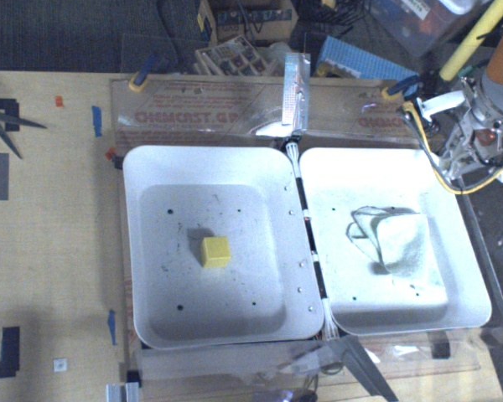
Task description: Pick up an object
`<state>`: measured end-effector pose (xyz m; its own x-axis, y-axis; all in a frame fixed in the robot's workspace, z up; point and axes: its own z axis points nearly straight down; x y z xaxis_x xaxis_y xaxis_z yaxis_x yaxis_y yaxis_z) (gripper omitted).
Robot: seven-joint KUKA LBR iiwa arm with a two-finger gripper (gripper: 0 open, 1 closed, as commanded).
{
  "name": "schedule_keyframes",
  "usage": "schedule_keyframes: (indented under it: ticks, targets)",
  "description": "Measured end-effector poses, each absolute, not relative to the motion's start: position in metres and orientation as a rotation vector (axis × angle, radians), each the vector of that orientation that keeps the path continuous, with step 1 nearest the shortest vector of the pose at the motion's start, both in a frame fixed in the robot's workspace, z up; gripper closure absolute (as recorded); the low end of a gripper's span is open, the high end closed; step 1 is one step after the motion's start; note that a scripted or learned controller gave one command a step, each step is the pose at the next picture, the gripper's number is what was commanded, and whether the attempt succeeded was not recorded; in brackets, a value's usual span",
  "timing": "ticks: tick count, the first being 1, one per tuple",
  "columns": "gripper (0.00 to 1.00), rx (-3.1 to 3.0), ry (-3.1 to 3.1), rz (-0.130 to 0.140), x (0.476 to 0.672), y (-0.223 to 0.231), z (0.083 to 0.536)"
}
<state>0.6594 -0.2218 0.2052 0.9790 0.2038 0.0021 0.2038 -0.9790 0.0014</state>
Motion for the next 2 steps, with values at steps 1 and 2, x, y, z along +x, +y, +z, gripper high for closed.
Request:
schedule_keyframes:
  ticks: [1,2]
  targets:
    - [1.0,3.129,0.314,-0.003,0.639,-0.222,0.13]
    - [1.0,3.129,0.313,0.0,0.64,-0.222,0.14]
